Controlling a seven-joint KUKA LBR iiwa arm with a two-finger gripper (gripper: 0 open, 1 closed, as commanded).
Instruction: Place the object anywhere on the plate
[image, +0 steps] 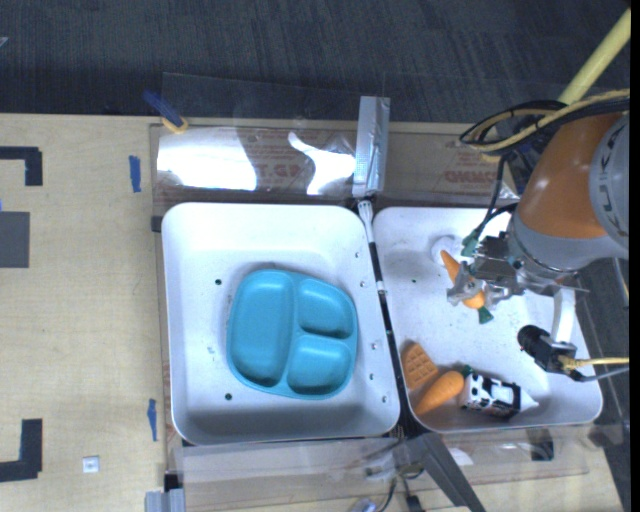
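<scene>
Two bins, one carrot toy to move

Gripper (474, 290) hangs over the right bin (590, 405), fingers pinching a small orange carrot toy (453, 266). It looks light, stiff and slick; mid-body suits best. Blue plate (292, 331) lies at nine o'clock, well apart.

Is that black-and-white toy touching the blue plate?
Apart. The camera view shows the black-and-white toy in the right bin and the blue plate in the left bin.
</scene>
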